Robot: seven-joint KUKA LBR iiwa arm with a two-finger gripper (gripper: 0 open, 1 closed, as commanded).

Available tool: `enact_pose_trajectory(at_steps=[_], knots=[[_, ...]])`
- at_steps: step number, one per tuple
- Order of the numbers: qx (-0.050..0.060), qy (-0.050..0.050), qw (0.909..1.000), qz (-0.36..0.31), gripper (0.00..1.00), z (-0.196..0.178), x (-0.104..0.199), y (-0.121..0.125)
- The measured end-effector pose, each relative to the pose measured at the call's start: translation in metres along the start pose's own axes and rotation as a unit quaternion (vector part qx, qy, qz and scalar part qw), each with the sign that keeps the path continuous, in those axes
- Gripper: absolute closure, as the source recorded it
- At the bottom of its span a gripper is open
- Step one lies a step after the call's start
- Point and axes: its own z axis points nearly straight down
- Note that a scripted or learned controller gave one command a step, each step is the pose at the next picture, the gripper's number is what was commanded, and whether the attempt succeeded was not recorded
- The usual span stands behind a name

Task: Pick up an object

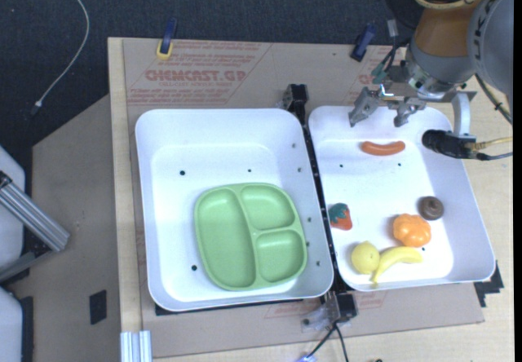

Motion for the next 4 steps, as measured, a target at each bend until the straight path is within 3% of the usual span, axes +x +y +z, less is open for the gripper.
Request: enact_pose_trajectory(at_steps=[2,3,4], knots=[[-0.006,-0.003,1.0,-0.001,0.0,0.1,-0.003,-0.003],[-0.01,-0.003,0.9999,0.0,1.0,0.085,-0.004,0.0],[-0.006,-0.001,1.0,-0.001,1.0,0.04,0.001,0.003]])
